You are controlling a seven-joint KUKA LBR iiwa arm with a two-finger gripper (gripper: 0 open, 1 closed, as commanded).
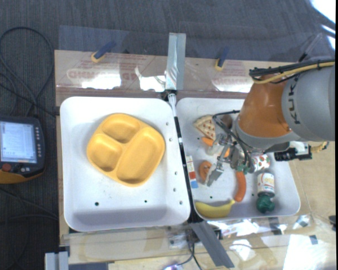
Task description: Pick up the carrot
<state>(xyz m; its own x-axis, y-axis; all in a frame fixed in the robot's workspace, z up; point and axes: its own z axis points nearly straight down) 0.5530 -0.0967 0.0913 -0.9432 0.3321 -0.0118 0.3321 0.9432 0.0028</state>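
The gripper [216, 172] is poised low in the right bin [290, 204], fingers parted and holding nothing, because the carrot [204, 170] lies just beside them, ready for enclosure.

Left bin [79, 207]: divided plate [125, 148] at centre. Right bin [290, 204]: pizza slice [205, 127] near back-left corner; banana [215, 208] along front edge, bottle [265, 192] toward front-right corner, carrot [240, 186] between them.

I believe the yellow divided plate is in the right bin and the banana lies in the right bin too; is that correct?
Not quite: the camera view shows the yellow divided plate in the left bin, while the banana does lie in the right bin.
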